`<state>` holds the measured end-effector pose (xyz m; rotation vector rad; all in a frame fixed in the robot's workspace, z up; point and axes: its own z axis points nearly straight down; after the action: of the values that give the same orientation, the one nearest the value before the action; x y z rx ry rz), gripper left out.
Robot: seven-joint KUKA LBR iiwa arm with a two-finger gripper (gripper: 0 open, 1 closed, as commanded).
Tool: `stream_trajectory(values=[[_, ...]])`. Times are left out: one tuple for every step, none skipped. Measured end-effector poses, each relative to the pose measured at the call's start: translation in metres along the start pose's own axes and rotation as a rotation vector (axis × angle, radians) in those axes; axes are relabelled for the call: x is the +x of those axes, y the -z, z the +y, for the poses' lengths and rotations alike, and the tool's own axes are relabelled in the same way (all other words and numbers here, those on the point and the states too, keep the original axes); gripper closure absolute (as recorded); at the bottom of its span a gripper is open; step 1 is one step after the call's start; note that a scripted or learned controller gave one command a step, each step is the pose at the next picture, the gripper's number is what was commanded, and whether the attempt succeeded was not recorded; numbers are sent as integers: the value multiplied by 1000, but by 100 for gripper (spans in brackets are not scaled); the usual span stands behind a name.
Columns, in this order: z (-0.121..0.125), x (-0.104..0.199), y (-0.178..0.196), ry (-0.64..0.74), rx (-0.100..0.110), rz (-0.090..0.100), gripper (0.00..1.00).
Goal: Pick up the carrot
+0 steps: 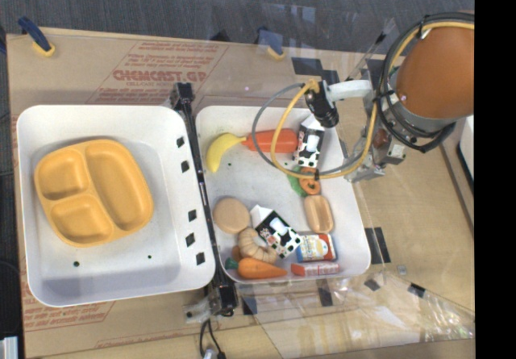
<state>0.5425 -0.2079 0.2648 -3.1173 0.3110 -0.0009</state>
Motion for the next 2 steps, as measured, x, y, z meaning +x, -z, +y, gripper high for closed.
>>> stream_trajectory(values=[[-3, 2, 11, 3, 7, 8, 100], [-11, 51, -4, 4, -2, -1, 100]])
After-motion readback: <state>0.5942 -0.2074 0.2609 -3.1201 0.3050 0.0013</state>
